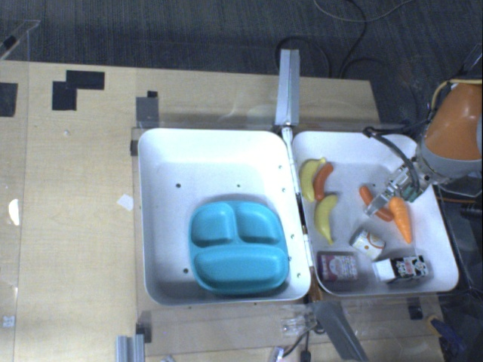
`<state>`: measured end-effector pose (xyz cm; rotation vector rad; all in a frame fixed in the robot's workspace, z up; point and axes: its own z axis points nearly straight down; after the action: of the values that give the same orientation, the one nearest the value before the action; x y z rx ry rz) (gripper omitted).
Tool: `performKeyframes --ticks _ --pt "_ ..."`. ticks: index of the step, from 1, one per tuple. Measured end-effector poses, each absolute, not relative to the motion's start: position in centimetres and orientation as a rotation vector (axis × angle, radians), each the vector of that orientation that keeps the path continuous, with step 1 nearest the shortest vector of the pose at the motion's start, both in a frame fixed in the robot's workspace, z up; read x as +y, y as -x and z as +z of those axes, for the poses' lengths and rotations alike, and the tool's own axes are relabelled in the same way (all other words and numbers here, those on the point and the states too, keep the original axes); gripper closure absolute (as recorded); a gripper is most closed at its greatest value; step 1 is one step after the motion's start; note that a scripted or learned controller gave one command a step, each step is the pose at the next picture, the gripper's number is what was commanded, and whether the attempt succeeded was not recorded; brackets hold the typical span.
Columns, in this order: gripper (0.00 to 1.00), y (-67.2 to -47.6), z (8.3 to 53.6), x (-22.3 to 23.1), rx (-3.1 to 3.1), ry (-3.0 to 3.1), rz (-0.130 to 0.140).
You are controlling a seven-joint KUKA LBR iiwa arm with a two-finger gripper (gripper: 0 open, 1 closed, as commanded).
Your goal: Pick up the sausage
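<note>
Camera view: gripper (379,202) low in the right bin (445,277), jaw state impossible to tell.
The sausage (322,177) lies at nine o'clock beside two bananas (317,194); the gripper sits over carrots (400,217), risking a wrong grab.

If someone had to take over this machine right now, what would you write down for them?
Gripper: low in the right bin, beside a carrot; whether it is open or shut cannot be told from this view.
Sausage: the reddish piece lying against a banana at the left side of the right bin, apart from the gripper.
Also there: a second banana, small boxes along the near edge. The left bin holds a blue tray.
Done: nothing yet; the sausage lies untouched.
Left: move over to the sausage, grasp it, lift.
</note>
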<state>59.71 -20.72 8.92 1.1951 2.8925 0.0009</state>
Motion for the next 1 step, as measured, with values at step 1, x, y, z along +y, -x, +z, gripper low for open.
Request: performKeyframes --ticks 1 --pt "0.00 -65.26 8.81 -19.44 2.962 -1.019 0.001"
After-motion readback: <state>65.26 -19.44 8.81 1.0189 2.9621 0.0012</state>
